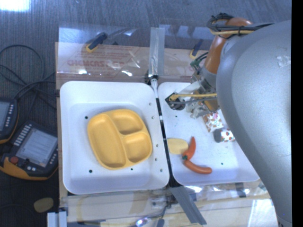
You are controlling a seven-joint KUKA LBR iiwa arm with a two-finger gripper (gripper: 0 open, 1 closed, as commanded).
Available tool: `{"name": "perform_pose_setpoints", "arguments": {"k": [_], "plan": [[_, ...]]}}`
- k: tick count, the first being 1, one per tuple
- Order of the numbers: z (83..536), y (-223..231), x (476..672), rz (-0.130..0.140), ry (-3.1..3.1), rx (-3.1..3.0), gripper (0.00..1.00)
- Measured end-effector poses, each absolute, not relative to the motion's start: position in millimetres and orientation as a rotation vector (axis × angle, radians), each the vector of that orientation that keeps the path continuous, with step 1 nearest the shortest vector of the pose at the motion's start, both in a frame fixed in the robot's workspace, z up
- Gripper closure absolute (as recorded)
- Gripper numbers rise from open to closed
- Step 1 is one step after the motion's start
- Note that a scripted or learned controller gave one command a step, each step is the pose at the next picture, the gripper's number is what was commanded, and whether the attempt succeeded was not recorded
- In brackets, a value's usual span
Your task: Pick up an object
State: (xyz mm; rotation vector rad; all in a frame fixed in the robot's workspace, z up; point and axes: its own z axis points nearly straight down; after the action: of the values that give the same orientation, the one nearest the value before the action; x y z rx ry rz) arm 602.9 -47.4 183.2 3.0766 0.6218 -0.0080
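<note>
In the right bin [236, 171], a small red-and-white patterned piece [214, 121] lies at about 1 o'clock from the bin's middle, just below the gripper [198, 109]. It is too small to give a clear long axis or heading. At its 4 o'clock, near it, sits a grey piece with a dotted end [223, 136], its long axis roughly 9 to 3.

At 8 o'clock from the bin's middle lies a red-orange pepper-shaped piece [190, 148], long axis close to 12 to 6, its upper tip leaning toward 1 o'clock. A second red-orange piece [199, 168] lies under it at 6 o'clock, long axis about 10 to 4; their near ends meet or almost meet, making an L. A pale yellow piece [175, 145] rests against the bin's 9 o'clock wall, just beside the upright pepper.

The gripper hangs low at the bin's 12 o'clock end; whether it is spread or closed cannot be told.

At 9 o'clock, the left bin [71, 174] holds a yellow divided plate [118, 138].
</note>
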Motion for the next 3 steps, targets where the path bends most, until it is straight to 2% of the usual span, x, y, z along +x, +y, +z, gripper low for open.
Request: {"name": "perform_pose_setpoints", "arguments": {"k": [3], "plan": [[206.5,-48.7,600.4,-0.041,0.632,3.064,1.00]]}}
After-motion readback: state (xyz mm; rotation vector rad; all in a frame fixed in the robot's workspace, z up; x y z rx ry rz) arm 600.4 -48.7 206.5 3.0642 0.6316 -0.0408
